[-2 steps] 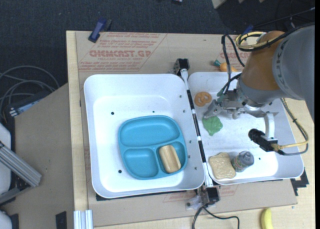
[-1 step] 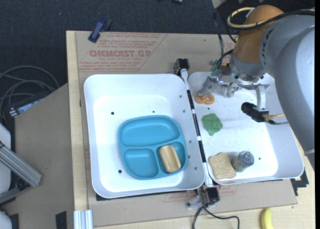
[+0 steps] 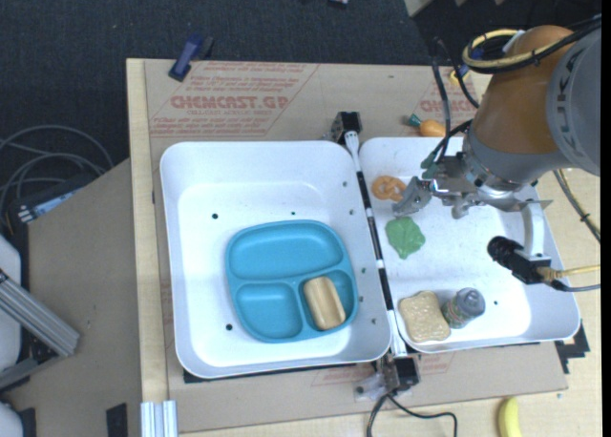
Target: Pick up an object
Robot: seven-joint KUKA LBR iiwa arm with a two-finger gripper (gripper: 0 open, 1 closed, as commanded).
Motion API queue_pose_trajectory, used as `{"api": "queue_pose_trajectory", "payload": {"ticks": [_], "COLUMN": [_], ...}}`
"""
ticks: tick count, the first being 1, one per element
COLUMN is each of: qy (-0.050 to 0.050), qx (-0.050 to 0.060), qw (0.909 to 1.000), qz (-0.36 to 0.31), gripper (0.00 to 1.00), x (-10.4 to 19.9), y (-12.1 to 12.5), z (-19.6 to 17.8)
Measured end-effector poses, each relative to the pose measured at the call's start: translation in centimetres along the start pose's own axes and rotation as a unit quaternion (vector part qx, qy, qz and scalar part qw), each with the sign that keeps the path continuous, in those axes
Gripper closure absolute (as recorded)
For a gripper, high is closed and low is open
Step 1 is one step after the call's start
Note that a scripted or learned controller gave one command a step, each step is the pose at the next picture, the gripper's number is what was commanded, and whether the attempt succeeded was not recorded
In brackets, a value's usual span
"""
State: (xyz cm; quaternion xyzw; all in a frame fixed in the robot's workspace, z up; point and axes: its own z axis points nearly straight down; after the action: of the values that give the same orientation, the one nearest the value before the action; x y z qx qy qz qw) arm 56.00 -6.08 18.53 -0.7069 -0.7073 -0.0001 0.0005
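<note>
In the right bin (image 3: 520, 322), your gripper (image 3: 431, 195) sits over the upper left part, with the arm (image 3: 520, 101) reaching in from the right. You cannot tell from this angle whether it is released or clenched. An orange lump (image 3: 387, 187) lies just beside it, near the bin's left wall. A green lump (image 3: 406, 237) lies a little below that, apart from the gripper. Along the near edge you have a tan block (image 3: 424, 318) touching a grey bottle (image 3: 466, 306). The left bin (image 3: 200, 235) holds a blue plate (image 3: 282, 249), and a roll (image 3: 325, 301) rests in its lower right compartment.
</note>
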Motion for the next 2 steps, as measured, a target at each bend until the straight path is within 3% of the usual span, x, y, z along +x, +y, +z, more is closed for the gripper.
{"api": "queue_pose_trajectory", "payload": {"ticks": [1, 2], "qy": [0.000, 0.000], "qx": [0.001, 0.000], "qw": [1.0000, 1.0000], "qz": [0.001, 0.000], "gripper": [0.00, 0.00], "x": [-3.5, -3.2], "y": [0.9, 1.6], "z": [7.0, 10.0]}}
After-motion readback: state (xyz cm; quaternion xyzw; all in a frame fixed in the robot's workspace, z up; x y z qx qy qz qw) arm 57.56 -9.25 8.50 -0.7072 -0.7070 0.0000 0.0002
